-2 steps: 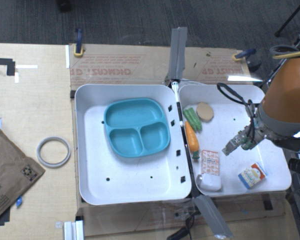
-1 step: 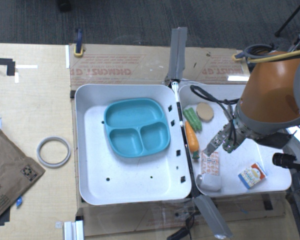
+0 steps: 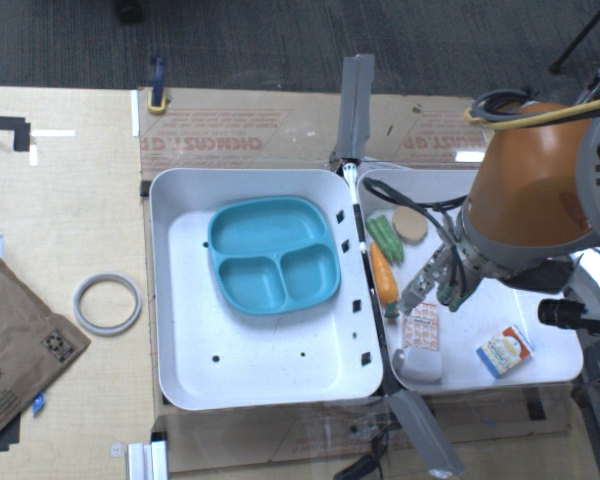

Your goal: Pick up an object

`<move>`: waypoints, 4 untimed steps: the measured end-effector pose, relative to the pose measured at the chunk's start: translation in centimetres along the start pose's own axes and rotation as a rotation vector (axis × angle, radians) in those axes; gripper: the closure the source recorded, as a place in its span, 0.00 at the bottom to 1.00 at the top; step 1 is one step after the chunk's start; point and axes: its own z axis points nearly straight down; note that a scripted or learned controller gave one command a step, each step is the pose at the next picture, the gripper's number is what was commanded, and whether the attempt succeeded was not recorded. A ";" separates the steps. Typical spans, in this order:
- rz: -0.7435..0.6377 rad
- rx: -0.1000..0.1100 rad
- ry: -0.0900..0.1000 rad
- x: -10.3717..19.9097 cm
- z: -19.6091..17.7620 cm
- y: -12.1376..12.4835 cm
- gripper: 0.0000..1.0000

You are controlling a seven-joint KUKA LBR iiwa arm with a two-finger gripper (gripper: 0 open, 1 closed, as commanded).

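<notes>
Right bin (image 3: 570, 368): gripper (image 3: 432, 290), fingers spread, nothing between them, poised over carrot (image 3: 383, 274) beside green pod (image 3: 386, 237), round biscuit (image 3: 411, 226), printed packet (image 3: 422, 328), small carton (image 3: 504, 351); left bin (image 3: 180, 368): blue divided plate (image 3: 273, 254)

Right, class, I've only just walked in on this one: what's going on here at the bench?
A grey and orange robot arm reaches in from the right over the right bin, its gripper low beside a carrot and a small printed packet. Nothing is visibly held. A green vegetable and a small carton also lie there. The left bin holds a blue divided plate.
</notes>
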 end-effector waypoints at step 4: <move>-0.207 0.001 0.001 -6.9 -6.4 2.7 1.00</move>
